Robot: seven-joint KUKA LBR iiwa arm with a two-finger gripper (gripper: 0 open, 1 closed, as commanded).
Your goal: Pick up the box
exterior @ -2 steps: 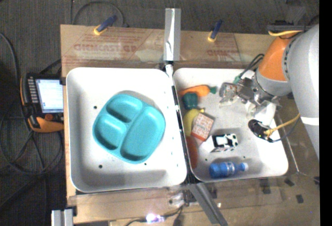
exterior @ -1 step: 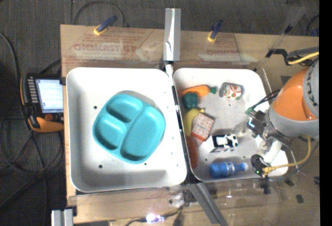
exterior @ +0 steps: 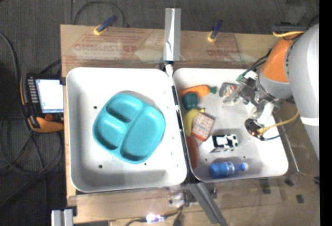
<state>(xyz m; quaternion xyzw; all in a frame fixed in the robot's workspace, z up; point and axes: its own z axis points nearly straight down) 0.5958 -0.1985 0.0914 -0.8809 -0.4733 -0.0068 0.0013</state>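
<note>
So the gripper [exterior: 230, 92] hung over the back of the right bin [exterior: 270, 165], fingers a bit spread with nothing between them. The box [exterior: 202, 126] lay flat well off to its left, near the divider, touching a yellow thing [exterior: 190, 116], with a carrot [exterior: 199, 89] and a green toy [exterior: 190, 99] behind it. A black-and-white block [exterior: 225, 141] and a blue bottle [exterior: 225, 169] sat nearer the front. The left bin [exterior: 78, 116] had a teal tray [exterior: 129, 126] in it
</note>
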